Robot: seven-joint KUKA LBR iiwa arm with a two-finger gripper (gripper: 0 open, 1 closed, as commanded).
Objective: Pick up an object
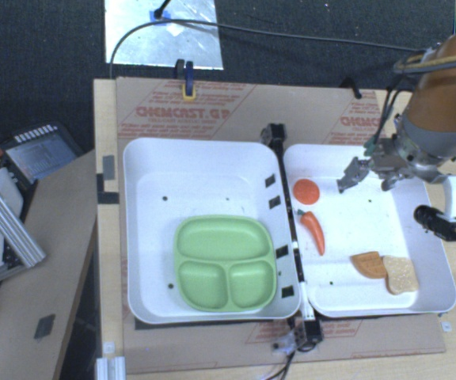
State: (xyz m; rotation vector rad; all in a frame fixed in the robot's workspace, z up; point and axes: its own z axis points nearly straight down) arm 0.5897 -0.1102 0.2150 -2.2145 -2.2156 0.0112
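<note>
Inside left bin [145,236]: green tray [225,261]; right bin [430,291]: pepper [313,231], bread [386,270].

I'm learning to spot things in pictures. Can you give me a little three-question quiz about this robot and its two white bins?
1. True or false: the green tray lies in the left bin.
2. Which thing is nearest the gripper? A) round orange piece B) bread slice C) green tray
3. Fill in: the red chili pepper lies in the ___ bin.

Key: 1 true; 2 A; 3 right. The right bin also holds a brown piece touching the bread slice.
</note>
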